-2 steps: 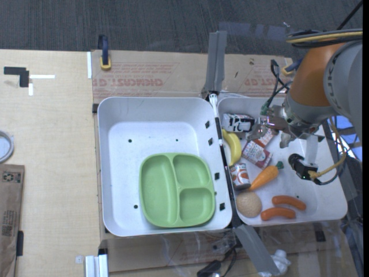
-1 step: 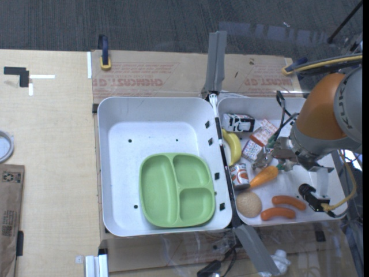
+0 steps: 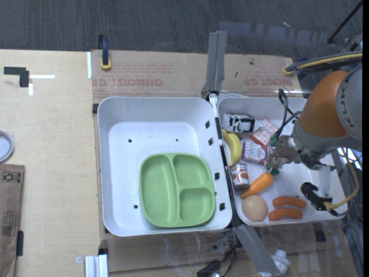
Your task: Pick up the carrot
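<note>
Jaws (image 3: pixel 275 161) at carrot (image 3: pixel 258 184) (rt bin)

Grey arm (image 3: pixel 346 105) showing broad orange band above wrist. Dark metal gripper (image 3: pixel 275 159) trailing thin black cables. Yellow and black hoses running along arm's far side.

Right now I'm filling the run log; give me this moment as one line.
phase: approach | hand: over right bin, at carrot's upper end | carrot: lying in bin, beside egg | grasp: unconfirmed
</note>
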{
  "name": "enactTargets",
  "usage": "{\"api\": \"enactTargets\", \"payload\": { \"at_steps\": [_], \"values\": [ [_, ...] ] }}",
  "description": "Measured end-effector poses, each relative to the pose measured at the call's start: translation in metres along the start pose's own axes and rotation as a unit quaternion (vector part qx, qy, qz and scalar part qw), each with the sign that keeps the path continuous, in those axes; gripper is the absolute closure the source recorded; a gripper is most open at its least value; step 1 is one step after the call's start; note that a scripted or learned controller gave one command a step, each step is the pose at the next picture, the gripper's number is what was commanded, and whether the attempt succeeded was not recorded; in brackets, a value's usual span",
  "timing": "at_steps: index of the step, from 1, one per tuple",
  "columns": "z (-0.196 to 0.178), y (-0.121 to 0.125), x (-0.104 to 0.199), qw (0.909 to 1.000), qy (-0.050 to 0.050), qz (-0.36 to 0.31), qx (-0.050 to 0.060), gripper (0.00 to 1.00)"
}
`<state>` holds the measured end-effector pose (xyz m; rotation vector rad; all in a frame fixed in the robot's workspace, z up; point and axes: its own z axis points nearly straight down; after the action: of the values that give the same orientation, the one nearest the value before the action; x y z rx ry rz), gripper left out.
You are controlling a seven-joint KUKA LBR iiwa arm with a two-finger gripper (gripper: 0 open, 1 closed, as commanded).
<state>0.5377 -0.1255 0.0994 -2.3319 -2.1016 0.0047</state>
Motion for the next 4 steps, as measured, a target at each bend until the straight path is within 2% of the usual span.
{"api": "enactTargets", "payload": {
  "at_steps": [1,2,3,4],
  "values": [
    [0.008,0.039,-0.023,0.9976,0.0,0.069,-0.001,1.0],
    [0.008,0.039,-0.023,0.9976,0.0,0.069,-0.001,0.0],
    [0.006,-0.037,0.021,0.9926,0.0,0.121,0.0,0.0],
    [-0.002,-0.038,0.02,0.9924,0.0,0.123,0.001,1.0]
  ]
}}
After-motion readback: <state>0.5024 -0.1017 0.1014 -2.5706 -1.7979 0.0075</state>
